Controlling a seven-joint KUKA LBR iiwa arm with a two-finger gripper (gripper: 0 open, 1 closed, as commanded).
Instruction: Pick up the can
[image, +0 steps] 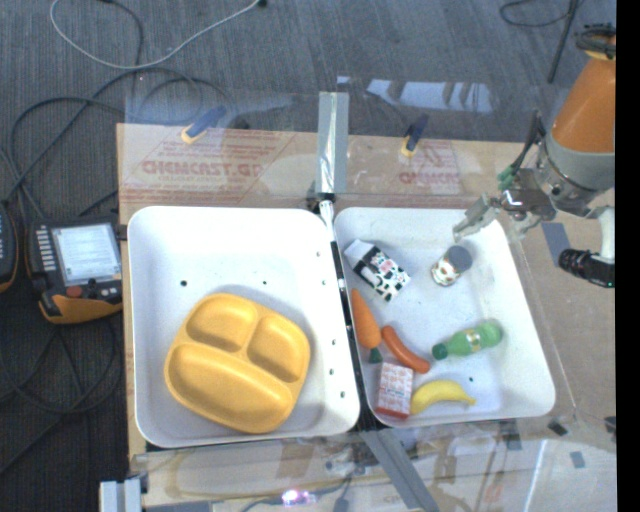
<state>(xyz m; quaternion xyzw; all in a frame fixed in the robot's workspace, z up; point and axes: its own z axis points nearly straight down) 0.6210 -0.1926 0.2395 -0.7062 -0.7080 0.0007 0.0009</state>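
Jaws (487, 212) hanging spread above the right bin's (530, 330) rim — the can (452, 264) is lying at seven o'clock — they should be centring, then descending straight.

Can (451, 266) in right bin (520, 300); tray (238, 361) in left bin (160, 240).

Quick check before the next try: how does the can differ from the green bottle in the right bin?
The can is short, with a grey end facing the camera; the green bottle is longer and lies on its side. The can sits nearer the bin's far edge, close under the gripper; the bottle lies further toward the near side, just above the banana. Both rest in the right bin, untouched by the gripper.
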